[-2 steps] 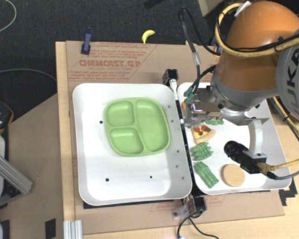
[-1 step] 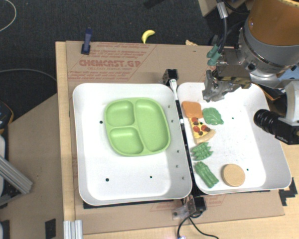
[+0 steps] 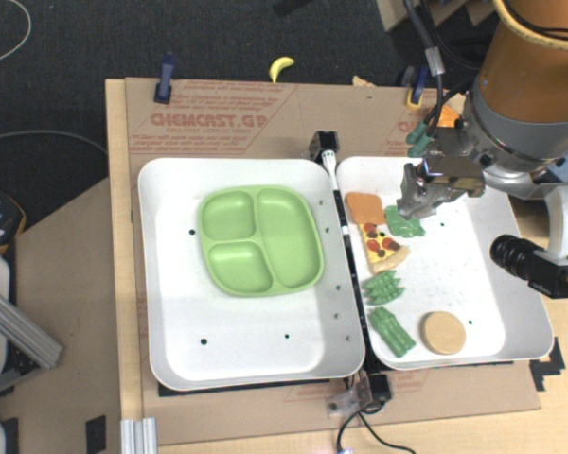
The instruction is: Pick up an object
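The grey tool [image 3: 415, 200] hangs low at the right white bin's [image 3: 511, 282] far-left corner, directly over a dark-green leafy plastic toy [image 3: 404, 224], apparently lined up to grasp; its grip state cannot be told.

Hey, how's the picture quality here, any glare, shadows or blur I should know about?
Camera view: even, soft lighting; the white bins look bright but keep their detail. A faint shadow crosses the left bin's lower half, under the green plate. The gripper and the pizza slice look slightly soft; the dark floor is dim.
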You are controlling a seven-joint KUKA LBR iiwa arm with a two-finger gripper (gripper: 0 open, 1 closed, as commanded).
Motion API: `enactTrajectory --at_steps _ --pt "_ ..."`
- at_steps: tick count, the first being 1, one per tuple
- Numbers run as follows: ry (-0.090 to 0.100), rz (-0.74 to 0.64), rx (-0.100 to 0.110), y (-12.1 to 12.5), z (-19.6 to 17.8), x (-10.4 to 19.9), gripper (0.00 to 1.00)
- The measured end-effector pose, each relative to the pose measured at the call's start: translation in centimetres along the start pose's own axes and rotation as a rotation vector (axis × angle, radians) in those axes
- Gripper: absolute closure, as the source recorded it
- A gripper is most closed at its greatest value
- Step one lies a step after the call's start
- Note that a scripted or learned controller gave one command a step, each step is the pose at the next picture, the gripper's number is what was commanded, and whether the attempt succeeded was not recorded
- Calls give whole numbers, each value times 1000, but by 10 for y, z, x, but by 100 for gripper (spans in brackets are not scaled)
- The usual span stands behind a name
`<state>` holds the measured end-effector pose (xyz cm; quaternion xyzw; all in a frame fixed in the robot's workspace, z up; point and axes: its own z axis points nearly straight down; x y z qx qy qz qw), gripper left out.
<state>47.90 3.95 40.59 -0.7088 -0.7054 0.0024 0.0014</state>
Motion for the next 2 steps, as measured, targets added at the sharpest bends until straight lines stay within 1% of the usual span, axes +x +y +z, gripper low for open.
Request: enactTrajectory --at_steps 1,2 --pt "1 -2 -4 0 3 -15 100" --pt "5 -14 -12 0 -46 63 100"
